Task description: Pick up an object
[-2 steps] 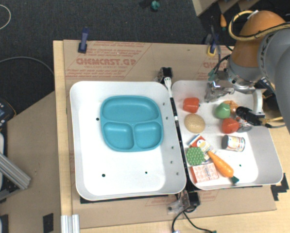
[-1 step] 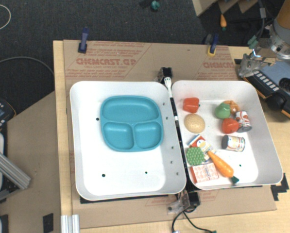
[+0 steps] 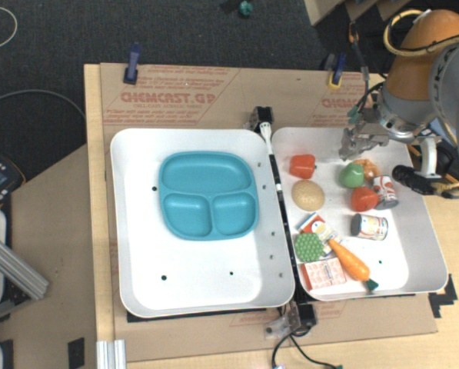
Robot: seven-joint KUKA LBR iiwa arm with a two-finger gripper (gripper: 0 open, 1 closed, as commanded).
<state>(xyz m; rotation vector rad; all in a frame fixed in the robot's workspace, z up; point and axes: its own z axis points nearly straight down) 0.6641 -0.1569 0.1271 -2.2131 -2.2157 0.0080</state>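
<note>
Carrot (image 3: 350,260) in right bin (image 3: 425,229); end effector (image 3: 358,146) above green ball (image 3: 352,175)

Here's the left bin (image 3: 125,206), white and shallow, with a teal three-compartment plate (image 3: 208,194) lying flat in its upper half. Underneath, a brown printed cardboard sheet (image 3: 167,94) covers the worktop (image 3: 60,229). A blue clamp (image 3: 131,62) grips the sheet's far edge at the left, and a second clamp (image 3: 337,69) grips it further right. A black clip (image 3: 263,118) sits at the far end of the seam between the bins. Beyond that, dark floor (image 3: 137,14) with a small teal item (image 3: 246,8) and a thin pale cable (image 3: 6,23).
</note>
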